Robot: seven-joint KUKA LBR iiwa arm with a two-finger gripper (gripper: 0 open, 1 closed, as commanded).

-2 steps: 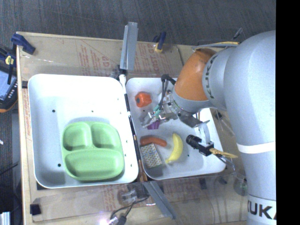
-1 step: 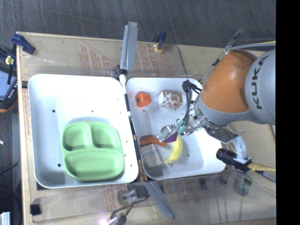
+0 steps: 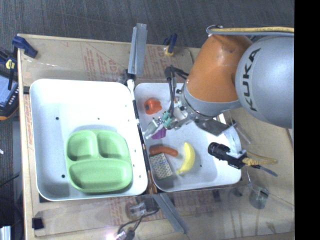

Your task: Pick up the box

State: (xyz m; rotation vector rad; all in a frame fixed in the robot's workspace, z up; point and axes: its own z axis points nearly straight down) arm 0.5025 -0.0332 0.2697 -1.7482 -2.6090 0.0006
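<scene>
Camera view: the box (image 3: 161, 165), with a speckled grey top, lies flat in the right bin (image 3: 210, 176) near its front left corner, its long axis running roughly front to back, tilted slightly. A red sausage (image 3: 163, 150) lies just behind it and a banana (image 3: 187, 158) just to its right. The tool (image 3: 161, 123) hangs over the bin's left part above a small purple piece (image 3: 159, 132); whether it is open or closed cannot be told. The left bin (image 3: 45, 99) holds a green divided tray (image 3: 98, 160). An orange object (image 3: 152, 105) sits further back.
</scene>
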